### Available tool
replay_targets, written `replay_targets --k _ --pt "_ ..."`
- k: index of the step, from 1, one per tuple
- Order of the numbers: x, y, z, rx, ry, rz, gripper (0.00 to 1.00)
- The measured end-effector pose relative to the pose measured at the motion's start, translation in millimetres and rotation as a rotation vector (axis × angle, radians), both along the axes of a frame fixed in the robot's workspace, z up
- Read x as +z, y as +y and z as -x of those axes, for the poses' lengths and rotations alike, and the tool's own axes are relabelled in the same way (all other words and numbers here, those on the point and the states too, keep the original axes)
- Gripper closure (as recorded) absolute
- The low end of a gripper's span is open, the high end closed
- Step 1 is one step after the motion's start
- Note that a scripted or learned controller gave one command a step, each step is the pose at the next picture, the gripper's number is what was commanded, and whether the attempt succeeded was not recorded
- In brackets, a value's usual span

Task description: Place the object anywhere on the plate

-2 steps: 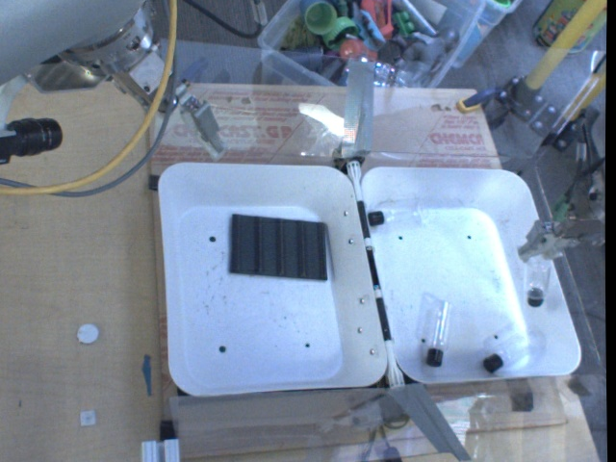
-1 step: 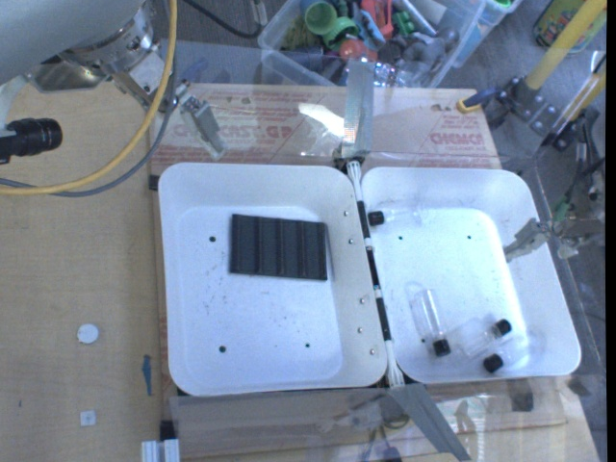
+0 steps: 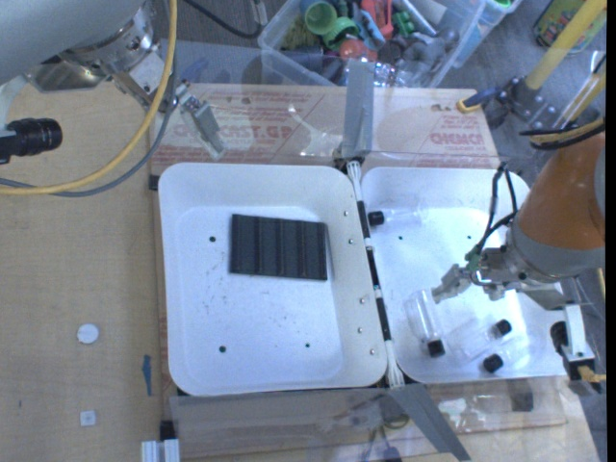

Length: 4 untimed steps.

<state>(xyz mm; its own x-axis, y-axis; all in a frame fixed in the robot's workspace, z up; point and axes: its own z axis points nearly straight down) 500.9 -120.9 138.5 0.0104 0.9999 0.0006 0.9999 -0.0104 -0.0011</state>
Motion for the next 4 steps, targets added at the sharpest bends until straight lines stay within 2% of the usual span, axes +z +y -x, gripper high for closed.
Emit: replay_targets --k 1,2,3,4 --pt "-51.2 18.6 -1.4 -0.576 -0.004 -0.001 0.00" --pt "45.4 164.8 11.9 -0.584 0.001 0.001 0.00" --pt "32.9 255.5 17.7 -0.814 0.001 0.003 0.00" --pt "-49.8 324.0 20.1 -1.022 -0.003 -0.001 0.00"
